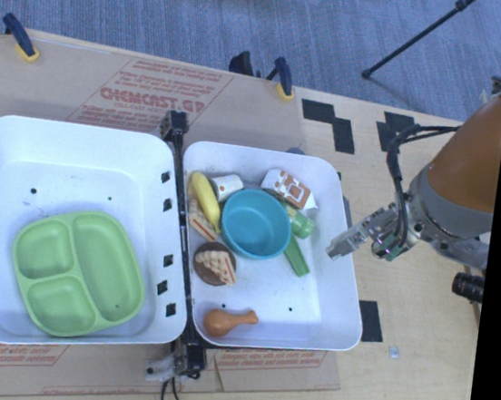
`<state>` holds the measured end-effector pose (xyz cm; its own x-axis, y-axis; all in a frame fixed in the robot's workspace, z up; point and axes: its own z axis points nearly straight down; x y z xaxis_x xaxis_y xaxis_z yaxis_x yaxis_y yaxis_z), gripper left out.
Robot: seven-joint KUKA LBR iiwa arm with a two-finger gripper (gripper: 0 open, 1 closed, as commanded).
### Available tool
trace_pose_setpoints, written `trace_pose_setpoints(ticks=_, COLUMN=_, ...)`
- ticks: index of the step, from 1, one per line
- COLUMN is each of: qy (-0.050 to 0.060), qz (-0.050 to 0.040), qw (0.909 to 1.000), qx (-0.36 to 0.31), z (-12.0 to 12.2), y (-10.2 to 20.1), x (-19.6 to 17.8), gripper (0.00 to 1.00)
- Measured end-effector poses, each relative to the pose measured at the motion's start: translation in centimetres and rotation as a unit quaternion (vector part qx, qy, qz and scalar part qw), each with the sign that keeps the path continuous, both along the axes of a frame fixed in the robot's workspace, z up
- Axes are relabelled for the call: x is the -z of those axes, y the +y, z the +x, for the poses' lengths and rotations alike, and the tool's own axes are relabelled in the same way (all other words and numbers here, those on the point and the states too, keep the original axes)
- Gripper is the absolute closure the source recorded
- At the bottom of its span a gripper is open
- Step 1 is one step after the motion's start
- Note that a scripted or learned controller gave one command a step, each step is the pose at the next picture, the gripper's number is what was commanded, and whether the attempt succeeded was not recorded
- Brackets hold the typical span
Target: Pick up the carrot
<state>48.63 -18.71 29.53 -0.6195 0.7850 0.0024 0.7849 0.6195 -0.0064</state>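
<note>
Carrot (230,322), likely the orange piece, hugs the right bin's (291,344) near wall; the claw (349,245), whose opening I cannot tell, may strike that wall

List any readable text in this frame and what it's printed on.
"CHEMCAST GP": red print on the brown protective sheet covering the bench, above the left bin.
Smaller red lines around that logo, and red print on the sheet's lower edge: too blurred to read.
Small carton in the right bin: printed label, too small to read.
</note>
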Motion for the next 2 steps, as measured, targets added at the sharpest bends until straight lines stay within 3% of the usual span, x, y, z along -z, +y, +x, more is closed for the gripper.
trace_pose_setpoints(ticks=1, qy=0.0, qz=-0.0002, qw=0.9943, qx=0.106, z=0.7, y=3.9, x=3.2, gripper=1.0)
trace_pose_setpoints(ticks=2, qy=0.001, qz=-0.0002, qw=0.9925, qx=0.122, z=-1.0, y=11.9, x=3.2, gripper=1.0)
